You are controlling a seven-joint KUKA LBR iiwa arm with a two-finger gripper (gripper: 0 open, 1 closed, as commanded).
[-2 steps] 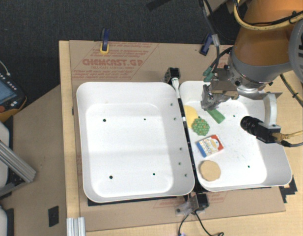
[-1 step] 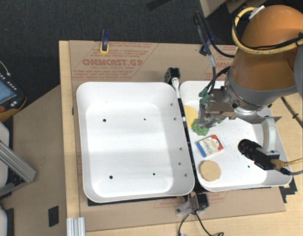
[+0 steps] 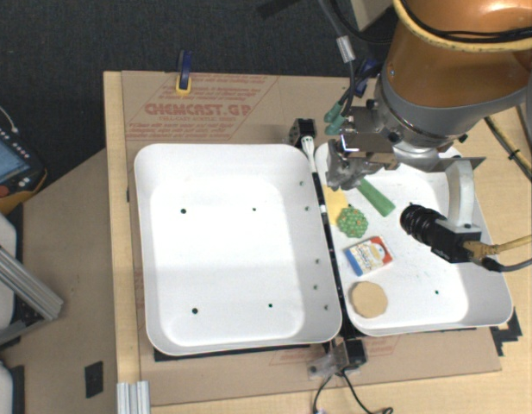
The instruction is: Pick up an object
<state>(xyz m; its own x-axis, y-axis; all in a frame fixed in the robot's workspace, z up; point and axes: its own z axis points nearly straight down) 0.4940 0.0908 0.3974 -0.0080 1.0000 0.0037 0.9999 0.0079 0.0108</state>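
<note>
Five small things lie in the bin on the view's right point(image 3: 483, 307), all crowded toward the wall it shares with the other bin point(image 3: 222, 248); both bins sit side by side on the cardboard-covered table point(image 3: 126, 145). My tool point(image 3: 341, 172) hangs over the far corner of that right bin, close to the shared wall, and from this slant above I cannot tell how far it is open or whether it has hold of anything. Nearest to it is the green stick point(image 3: 378, 199). Its long axis runs on a diagonal, the far end pointing up toward my tool and the near end pointing down and to the view's right, toward the middle of the bin. Whether the stick's far end touches my tool or just lies under it is hard to say, since my wrist covers that spot. Just beside the shared wall lies a pale yellow piece point(image 3: 335, 202), its long axis roughly along the wall. A green knobbly ball point(image 3: 353, 222) sits just below the stick and next to the yellow piece. Nearer the camera is a small red, white and blue packet point(image 3: 369, 255), lying flat and slightly tilted, and closest to the near rim is a round tan disc point(image 3: 368, 299), lying flat and apart from the packet.
</note>
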